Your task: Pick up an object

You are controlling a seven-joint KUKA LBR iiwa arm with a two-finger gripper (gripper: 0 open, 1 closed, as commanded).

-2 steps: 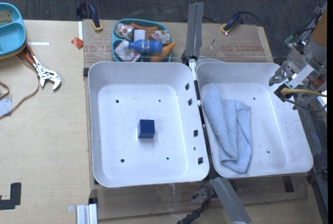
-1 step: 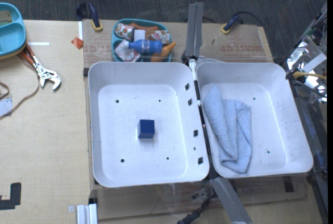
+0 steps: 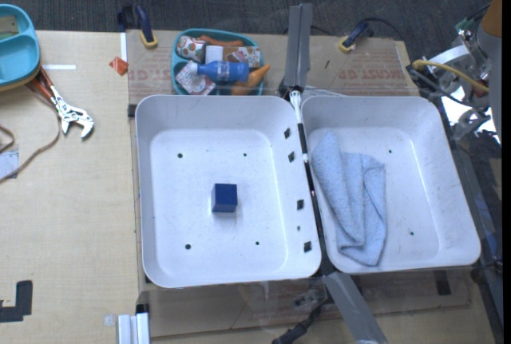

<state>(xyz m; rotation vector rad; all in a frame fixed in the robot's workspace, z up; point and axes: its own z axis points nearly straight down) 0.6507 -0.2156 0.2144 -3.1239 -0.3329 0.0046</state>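
White plastic fills most of what we see: two shallow bins side by side on the bench. Going from the near edge back, we first meet the left bin [image 3: 152,199], where a small blue cube [image 3: 225,198] sits alone on the floor, a little nearer than the middle and well apart from every wall. In the right bin [image 3: 447,175] a pale blue-grey towel [image 3: 351,203] lies crumpled along the left side, running from the near wall up towards the far part of the bin, close beside the divider between the two bins.

Beyond the left bin, on the far side of the bench, a small teal tray [image 3: 182,47] holds a jumble of packets and a blue bottle. Further left on the wooden bench top lies a metal wrench [image 3: 72,117], and a light blue dish [image 3: 20,43] sits at the far left edge.

At the far right edge we see part of the arm's hardware and cables; we cannot tell the state of the gripper.
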